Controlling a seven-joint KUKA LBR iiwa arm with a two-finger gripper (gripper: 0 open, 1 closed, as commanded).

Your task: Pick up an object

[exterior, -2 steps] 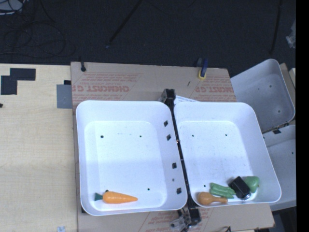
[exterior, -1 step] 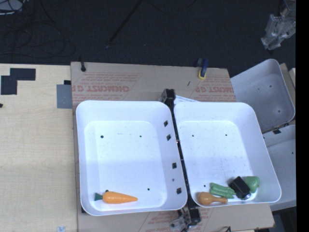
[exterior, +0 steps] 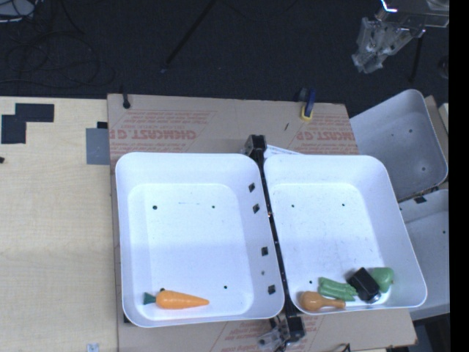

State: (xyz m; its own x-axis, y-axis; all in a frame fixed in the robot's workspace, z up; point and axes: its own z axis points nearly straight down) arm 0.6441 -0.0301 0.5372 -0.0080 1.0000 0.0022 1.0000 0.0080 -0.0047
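Note:
An orange carrot (exterior: pixel 181 299) with a green top lies in the left bin (exterior: pixel 189 164) near its front edge. In the front right corner of the right bin (exterior: pixel 328 165) several small things huddle together: a tan-orange gourd shape (exterior: pixel 321 301), a green pod (exterior: pixel 337 290), a black block (exterior: pixel 364 284) and a green piece (exterior: pixel 382 276). My gripper (exterior: pixel 375 50) hangs high at the top right, far behind the right bin and well above the bench, over the dark floor.
Both bins rest on a cardboard sheet (exterior: pixel 220 127). A blue and yellow clamp (exterior: pixel 308 105) holds its back edge. A black clip (exterior: pixel 255 144) sits where the bins meet. A white panel (exterior: pixel 410 138) leans at the right.

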